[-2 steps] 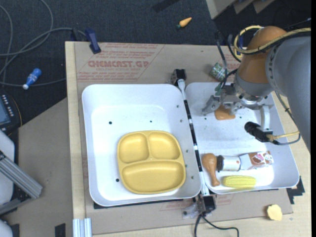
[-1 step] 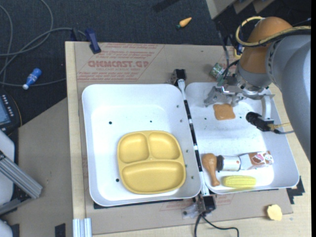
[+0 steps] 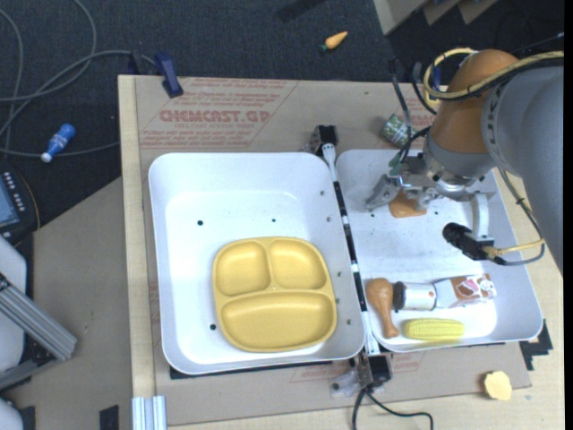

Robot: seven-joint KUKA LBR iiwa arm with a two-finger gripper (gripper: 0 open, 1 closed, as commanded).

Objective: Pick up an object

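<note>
My gripper (image 3: 400, 192) hangs low over the far part of the right bin (image 3: 510, 316), with the grey arm and its orange band behind it. A small orange-brown object (image 3: 409, 208) lies right at the gripper's tip, partly covered by it. Whether it is gripped cannot be made out. Along the right bin's near side lie a brown drumstick-shaped toy (image 3: 382, 301), a white bottle with a dark cap (image 3: 428, 296) and a yellow corn cob (image 3: 434, 330). A yellow divided plate (image 3: 272, 292) rests in the left bin (image 3: 179, 195).
A small greenish can (image 3: 395, 130) sits on the bench just behind the right bin. A yellow lump (image 3: 497, 384) lies on the bench at the near right. A blue clip (image 3: 167, 74) is at the bench's far left corner.
</note>
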